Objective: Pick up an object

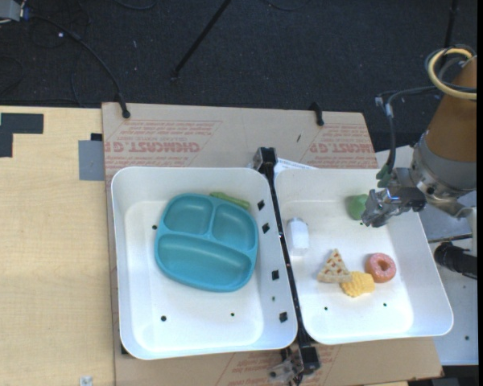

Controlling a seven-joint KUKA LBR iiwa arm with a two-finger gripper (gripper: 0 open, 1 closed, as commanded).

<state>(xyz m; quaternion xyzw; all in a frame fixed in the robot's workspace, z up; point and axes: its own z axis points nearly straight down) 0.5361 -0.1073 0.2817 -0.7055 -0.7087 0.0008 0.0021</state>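
Jaws cannot be made out: the gripper (378, 212) is a small dark metal cluster over the right bin (423, 328), near its back right edge, and how its jaws stand is not clear. One green object (356, 207) sits just beside it, touching or nearly so. Also in that bin lie one white piece (297, 235), one waffle wedge (333, 267), one corn cob (357, 284) and one donut (381, 267). One teal tray (207, 242) fills the left bin (137, 328), with one green item (232, 199) behind it.

A divided plate (206, 241) lies in the left bin (137, 296). In the right bin (402, 320): waffle wedge (332, 267), corn (357, 284) and doughnut (380, 267) clustered mid-frame.
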